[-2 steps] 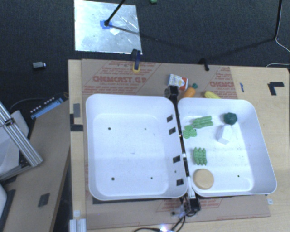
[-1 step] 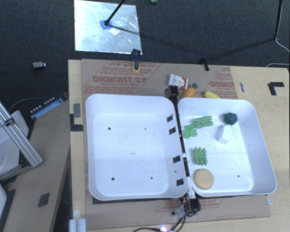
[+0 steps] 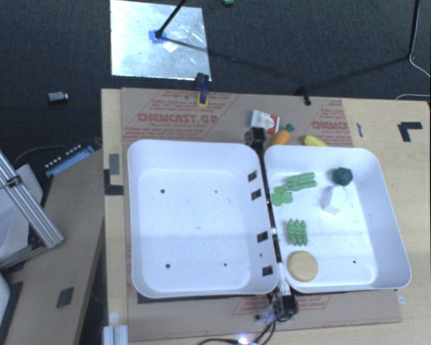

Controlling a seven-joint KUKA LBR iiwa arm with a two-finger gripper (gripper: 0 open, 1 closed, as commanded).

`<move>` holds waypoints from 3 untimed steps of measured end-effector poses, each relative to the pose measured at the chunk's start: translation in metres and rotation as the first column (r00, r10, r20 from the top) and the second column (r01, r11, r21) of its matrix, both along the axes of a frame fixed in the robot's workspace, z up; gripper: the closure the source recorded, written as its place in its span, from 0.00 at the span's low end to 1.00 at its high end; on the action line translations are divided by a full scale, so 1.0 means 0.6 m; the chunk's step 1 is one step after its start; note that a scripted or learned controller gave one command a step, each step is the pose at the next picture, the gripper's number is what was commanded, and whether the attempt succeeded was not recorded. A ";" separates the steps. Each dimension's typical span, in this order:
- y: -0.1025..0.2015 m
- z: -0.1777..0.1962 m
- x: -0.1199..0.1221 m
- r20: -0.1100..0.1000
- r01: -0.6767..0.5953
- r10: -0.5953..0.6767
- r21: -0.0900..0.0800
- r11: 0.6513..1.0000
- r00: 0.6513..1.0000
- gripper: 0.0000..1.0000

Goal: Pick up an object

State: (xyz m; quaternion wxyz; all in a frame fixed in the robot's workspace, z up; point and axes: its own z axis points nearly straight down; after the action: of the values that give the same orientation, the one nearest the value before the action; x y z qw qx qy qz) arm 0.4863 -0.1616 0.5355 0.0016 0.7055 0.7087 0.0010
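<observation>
Lying in the right bin (image 3: 387, 222): green toys (image 3: 297, 232).

Stuff that's cut off or too fuzzy to call

The green thing (image 3: 229, 2) at the top edge is chopped off by the frame. The metal frame (image 3: 23, 209) on the left runs out of the shot too. The clutter behind the bins (image 3: 271, 128) is too small to identify, same with the wires (image 3: 269, 320) at the bottom edge.
</observation>
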 end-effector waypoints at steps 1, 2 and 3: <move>0.064 0.000 0.001 0.000 -0.003 0.003 0.001 1.000 1.000 1.00; -0.082 -0.002 0.078 -0.001 0.009 -0.009 -0.003 1.000 1.000 1.00; -0.070 0.000 0.033 -0.001 0.004 -0.004 0.000 1.000 1.000 1.00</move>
State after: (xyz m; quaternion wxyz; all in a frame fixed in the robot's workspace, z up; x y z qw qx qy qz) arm 0.5062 -0.2036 0.5354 0.0012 0.7069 0.7073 0.0007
